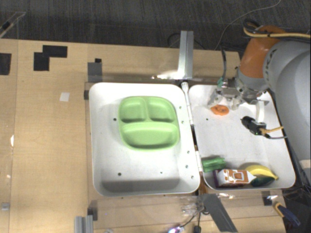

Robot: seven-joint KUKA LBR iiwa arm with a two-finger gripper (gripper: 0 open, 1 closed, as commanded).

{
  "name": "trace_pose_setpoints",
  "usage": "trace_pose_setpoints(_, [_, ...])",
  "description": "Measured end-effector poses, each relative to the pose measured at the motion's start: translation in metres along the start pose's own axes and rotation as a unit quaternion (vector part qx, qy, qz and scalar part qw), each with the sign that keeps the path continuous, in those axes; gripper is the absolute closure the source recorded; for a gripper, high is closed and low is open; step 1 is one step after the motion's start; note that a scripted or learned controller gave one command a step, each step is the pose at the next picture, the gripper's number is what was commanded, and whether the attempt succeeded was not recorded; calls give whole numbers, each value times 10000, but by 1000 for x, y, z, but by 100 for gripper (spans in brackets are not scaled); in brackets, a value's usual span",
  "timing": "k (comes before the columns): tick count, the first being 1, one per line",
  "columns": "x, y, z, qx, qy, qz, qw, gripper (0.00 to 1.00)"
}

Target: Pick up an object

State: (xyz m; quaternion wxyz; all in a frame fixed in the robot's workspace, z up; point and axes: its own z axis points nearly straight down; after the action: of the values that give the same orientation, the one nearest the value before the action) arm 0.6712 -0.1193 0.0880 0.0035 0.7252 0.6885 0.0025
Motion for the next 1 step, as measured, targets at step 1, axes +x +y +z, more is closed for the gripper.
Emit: trace_pose_setpoints(1, [2, 3, -14, -35, 1, -30, 10000, 100])
